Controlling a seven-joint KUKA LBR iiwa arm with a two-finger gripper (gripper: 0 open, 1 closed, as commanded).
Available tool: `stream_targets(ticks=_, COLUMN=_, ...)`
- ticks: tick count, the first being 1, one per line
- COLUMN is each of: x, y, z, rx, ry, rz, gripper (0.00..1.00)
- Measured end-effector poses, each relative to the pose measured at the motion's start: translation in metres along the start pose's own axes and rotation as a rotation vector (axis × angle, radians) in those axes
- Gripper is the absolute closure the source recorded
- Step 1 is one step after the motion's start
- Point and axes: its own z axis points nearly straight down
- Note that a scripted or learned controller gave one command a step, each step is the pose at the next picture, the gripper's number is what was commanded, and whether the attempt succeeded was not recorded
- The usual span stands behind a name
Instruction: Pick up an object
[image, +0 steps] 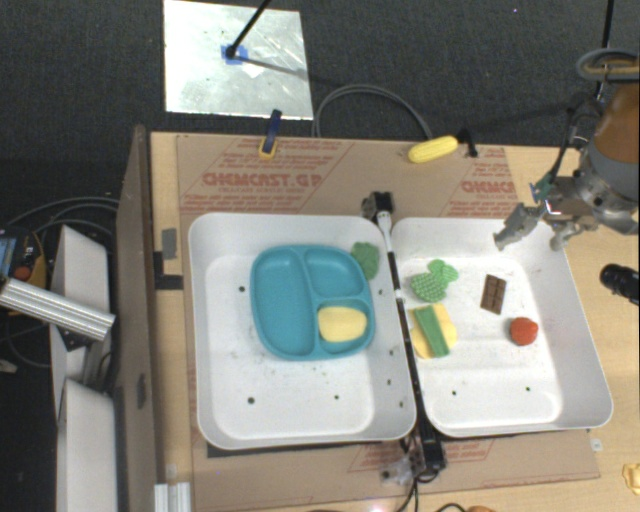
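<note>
Objects for the pick lie mostly in the right bin (575, 385): we see a brown chocolate-like block (493, 293), a red ball-shaped piece (523, 331), a green knobbly toy (433, 281) and a yellow-and-green piece (433, 331) close to the divider between the bins. In the left bin (225, 400) a blue divided plate (290, 300) carries a yellow lump (342, 323) in its lower right compartment, and a small green item (366, 259) sits at the plate's upper right edge. We find the gripper (541, 224) over the upper right corner of the right bin, its two fingers spread apart with nothing between them, well apart from every object. We judge the approach has not yet committed to a target. From here the risks are plain: the brown block lies flat and low, so the fingers may scrape the bin floor or close above it; the red piece looks round and may roll away if one finger touches first; the pieces near the divider leave little room for a finger on that side. A descent near the bin wall could also catch the rim.
</note>
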Motion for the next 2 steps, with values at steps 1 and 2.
stream_targets(ticks=1, x=-0.002, y=-0.025, z=0.092, rx=0.007, ry=0.002, rz=0.003, gripper=0.0)
stream_targets(ticks=2, x=0.037, y=-0.049, z=0.183, rx=0.008, ry=0.004, rz=-0.001, gripper=0.0)
